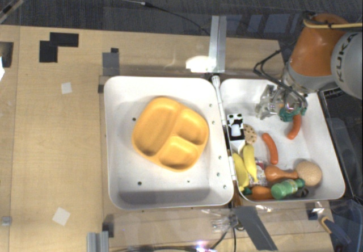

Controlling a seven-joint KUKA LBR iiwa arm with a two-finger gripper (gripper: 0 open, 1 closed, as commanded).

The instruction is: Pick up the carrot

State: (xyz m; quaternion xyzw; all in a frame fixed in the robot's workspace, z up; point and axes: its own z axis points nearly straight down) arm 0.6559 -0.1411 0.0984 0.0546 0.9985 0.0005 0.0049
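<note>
The carrot (294, 126), a short orange-red piece with a green leafy top, lies tilted in the upper right part of the right bin (334, 157). My gripper (276, 105) hangs just to its upper left, close over the bin floor. The green top sits right against the gripper's lower right side. Whether the carrot is touched or gripped cannot be made out.
Other toy food lies in the right bin: a red sausage (270, 148), bananas (245, 163), a tan ball (309, 173), a green piece (285, 189), a black-and-white box (235, 126). The left bin (122, 188) holds a yellow divided plate (170, 132).
</note>
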